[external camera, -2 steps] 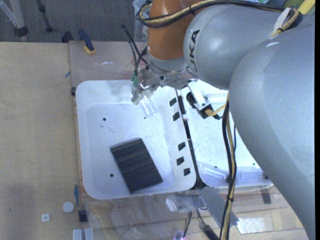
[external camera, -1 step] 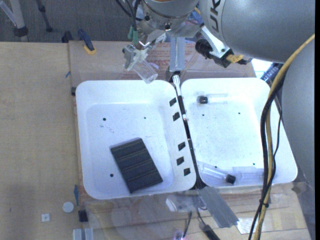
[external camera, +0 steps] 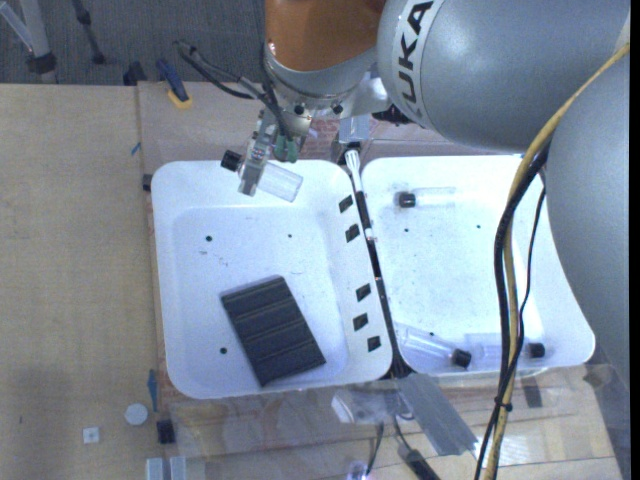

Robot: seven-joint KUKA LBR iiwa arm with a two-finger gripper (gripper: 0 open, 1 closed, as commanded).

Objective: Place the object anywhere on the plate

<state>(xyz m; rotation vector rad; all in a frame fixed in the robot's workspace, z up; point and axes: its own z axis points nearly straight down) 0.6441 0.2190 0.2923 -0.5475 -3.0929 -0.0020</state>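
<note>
A dark grey ridged plate lies flat in the front half of the left bin. My gripper hangs over the back rim of that bin, well behind the plate. It is shut on a clear tube with a black cap. The tube lies crosswise between the fingers, cap end to the left and clear body sticking out to the right. It is held above the bin floor, apart from the plate.
The right bin holds several more clear tubes with black caps, one at the back and others along the front. A black divider strip runs between the bins. The arm's body fills the upper right.
</note>
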